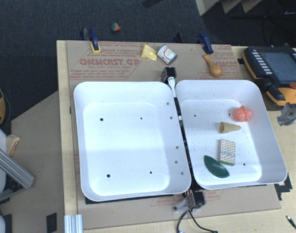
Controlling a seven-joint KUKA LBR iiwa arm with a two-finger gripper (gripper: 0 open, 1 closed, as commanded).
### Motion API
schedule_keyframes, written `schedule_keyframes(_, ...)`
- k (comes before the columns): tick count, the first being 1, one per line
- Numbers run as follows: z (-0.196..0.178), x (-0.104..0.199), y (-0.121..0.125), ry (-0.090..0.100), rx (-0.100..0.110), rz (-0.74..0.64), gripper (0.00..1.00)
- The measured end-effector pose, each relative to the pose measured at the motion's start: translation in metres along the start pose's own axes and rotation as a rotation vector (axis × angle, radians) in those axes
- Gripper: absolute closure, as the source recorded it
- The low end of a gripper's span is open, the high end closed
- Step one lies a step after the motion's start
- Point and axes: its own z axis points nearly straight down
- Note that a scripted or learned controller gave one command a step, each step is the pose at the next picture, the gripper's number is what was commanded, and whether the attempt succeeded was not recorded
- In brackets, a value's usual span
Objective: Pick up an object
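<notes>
**Four small objects wait in the right-hand bin, on the arm's side**

A slanted overhead view of a bench with two shallow white bins side by side. The left bin (pixel 80 97) sits on the far side from where the arm reaches in. The right bin (pixel 271 144), on the arm's side, holds every candidate for the pick. From this view I cannot tell whether the gripper is apart or together.

A coral-pink lumpy object (pixel 242 113) lies closest to the arm's entry side. Just beyond it is a tan cone (pixel 229 127) lying on its side. Further along is a small checked block (pixel 227 151), and a dark green leaf-shaped piece (pixel 216 166) touches or nearly touches the block's lower corner. The view is too coarse to say which.

To pick well, the pink object looks the best target. It stands apart from its neighbours, appears rounded and fairly tall, and needs the shortest reach. The gripper should come straight down over its middle with the opening wider than the object. It should close only once low enough to catch the widest part.

The green piece looks flat and may slip under a grasp. The block beside it could be nudged. The cone may roll if caught off-centre.
</notes>
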Motion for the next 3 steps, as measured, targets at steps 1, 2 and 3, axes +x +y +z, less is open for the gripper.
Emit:
schedule_keyframes(1, -0.036, -0.029, 0.000, -0.001, -0.001, 0.000, 1.00)
schedule_keyframes(2, 0.061, 0.028, -0.001, 0.008, 0.012, -0.006, 1.00)
schedule_keyframes(3, 0.001, -0.014, 0.000, -0.001, -0.002, 0.001, 1.00)
